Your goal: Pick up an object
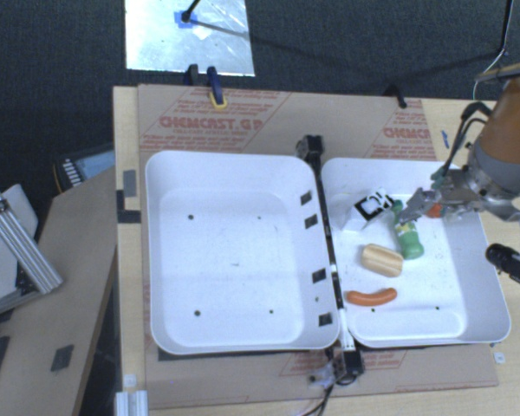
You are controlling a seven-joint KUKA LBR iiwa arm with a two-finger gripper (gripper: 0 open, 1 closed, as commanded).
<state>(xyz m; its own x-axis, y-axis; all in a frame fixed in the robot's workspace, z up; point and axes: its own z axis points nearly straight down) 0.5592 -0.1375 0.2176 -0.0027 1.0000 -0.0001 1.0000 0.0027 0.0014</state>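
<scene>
Four items lie in the right bin (481, 319), the gripper (409, 212) over a green bottle (410, 243), grip unclear.

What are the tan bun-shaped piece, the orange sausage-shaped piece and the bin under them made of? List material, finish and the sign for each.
Tan bun-shaped piece: probably plastic or foam toy food; matte, even colour.
Orange sausage-shaped piece: likely moulded plastic; smooth, uniform orange.
Shallow white right bin: seemingly thin formed plastic; rounded corners, raised rim, soft sheen.
</scene>
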